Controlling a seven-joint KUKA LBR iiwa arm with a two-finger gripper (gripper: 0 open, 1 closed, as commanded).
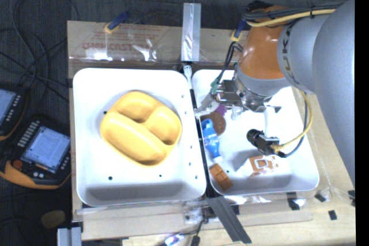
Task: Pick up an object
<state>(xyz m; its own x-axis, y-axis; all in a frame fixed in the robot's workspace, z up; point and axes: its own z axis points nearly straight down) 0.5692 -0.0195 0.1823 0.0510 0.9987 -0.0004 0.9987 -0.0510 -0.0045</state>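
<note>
Well, on the floor far to the left I see a pad (pixel 43 152) with a blue screen and some black wires (pixel 34 60). Next comes the left bin (pixel 86 181). A big yellow soft thing (pixel 141 127) lies in its middle, a bit like a fat bun. Behind the bins a clear bag (pixel 124 43) is taped flat on the board, and a silver strip (pixel 191 31) stands up on the far side between the two bins.

Then comes the right bin (pixel 300 178). Along its left wall lies a blue tube (pixel 211 138), and nearer to the front, close to it, an orange block (pixel 220 177). A brown round thing (pixel 219 123) sits just beside the tube, a little farther back. Toward the near right part lies a white card (pixel 264 164) with an orange mark.

My arm (pixel 305 31) reaches in from the right, over the far part of the right bin. My claw (pixel 222 102) is low by the left wall, right over the brown thing. I cannot tell if my claw is open or closed, or if it has got anything.
</note>
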